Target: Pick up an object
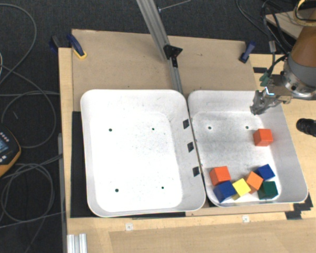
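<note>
robotics lab, plywood bench (pixel 147 57), loose floor cables (pixel 21 115), clamps (pixel 77 46)

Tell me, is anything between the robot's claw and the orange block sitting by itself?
No. In the camera view, just bare white bin floor lies between the gripper and the lone orange block.

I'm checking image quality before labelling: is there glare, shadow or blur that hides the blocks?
Camera view: even lighting, with no strong glare on the right bin; the blocks cast short soft shadows; the lone orange block and the cluster around the yellow block look sharp; the gripper is slightly soft and small.
</note>
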Action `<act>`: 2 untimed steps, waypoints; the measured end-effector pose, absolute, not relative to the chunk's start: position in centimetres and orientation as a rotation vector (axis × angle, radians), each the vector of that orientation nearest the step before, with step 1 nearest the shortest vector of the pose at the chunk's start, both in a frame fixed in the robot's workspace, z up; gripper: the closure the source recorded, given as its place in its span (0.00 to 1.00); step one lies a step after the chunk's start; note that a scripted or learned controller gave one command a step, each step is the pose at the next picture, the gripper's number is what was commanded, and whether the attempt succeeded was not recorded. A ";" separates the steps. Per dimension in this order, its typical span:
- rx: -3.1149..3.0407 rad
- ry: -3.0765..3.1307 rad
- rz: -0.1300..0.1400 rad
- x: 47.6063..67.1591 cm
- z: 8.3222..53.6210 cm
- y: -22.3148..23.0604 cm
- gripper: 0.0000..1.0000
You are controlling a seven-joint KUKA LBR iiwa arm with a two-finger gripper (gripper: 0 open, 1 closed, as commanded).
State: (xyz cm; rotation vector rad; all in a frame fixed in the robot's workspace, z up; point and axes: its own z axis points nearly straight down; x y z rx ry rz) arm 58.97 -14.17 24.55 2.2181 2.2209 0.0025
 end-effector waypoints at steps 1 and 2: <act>2.214 2.227 0.004 60.6 23.8 -9.6 1.00; 2.213 2.229 0.005 61.9 24.7 -4.9 1.00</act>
